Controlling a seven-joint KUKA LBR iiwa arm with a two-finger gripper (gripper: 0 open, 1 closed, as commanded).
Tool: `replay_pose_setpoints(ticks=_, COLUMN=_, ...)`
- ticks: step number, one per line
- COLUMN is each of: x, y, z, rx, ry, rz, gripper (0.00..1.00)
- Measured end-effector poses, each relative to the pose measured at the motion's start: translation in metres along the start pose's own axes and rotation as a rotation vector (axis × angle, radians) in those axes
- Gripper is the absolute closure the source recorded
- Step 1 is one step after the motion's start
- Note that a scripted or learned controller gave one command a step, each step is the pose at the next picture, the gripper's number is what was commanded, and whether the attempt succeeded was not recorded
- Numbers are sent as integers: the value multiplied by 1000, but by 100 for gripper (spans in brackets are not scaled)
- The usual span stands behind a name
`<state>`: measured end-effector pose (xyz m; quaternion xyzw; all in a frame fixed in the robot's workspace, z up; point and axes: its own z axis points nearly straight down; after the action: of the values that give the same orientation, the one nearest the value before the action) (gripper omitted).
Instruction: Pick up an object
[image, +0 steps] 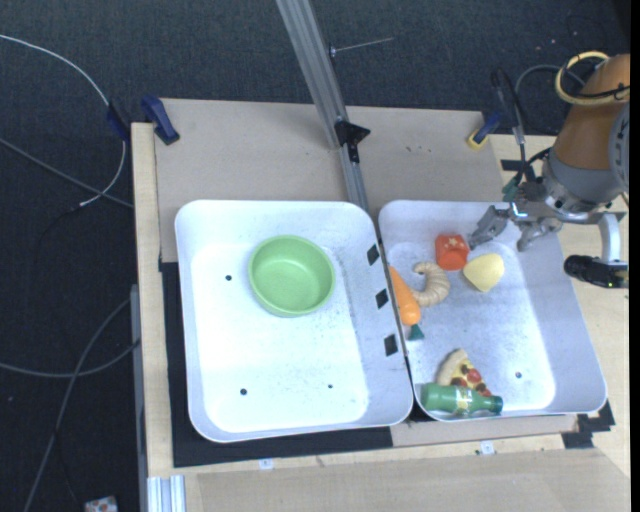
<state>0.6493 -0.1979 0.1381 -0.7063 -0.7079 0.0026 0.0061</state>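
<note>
Hovering over the far part of the right bin (560, 330), the gripper (512, 226) is standing with its two fingers spread apart and nothing between them. One dark fingertip (488, 228) is pointing toward the red tomato-like piece (451, 250), which is lying just beside and nearer the camera than that tip, apart from it. Touching the red piece's right edge, or very nearly, a pale yellow fruit (484, 271) is resting below the gripper in the picture. Left of the yellow fruit, a curled tan piece (433, 283) is lying beside an orange carrot (404, 297) that is leaning along the bin's left wall. Near the bin's front rim, well apart from the gripper, a pizza slice toy (460, 371) is sitting just behind a green bottle (459, 400) lying on its side. Left of the right bin, the left bin (210, 400) is holding a green bowl (291, 274), upright, in its far half.
</note>
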Motion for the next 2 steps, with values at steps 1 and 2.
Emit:
replay_pose_setpoints(ticks=1, x=1, y=0, z=45, rx=-1, ry=0, rz=0, gripper=0)
replay_pose_setpoints(ticks=2, x=1, y=2, z=28, rx=-10, ry=-2, rz=-1, gripper=100)
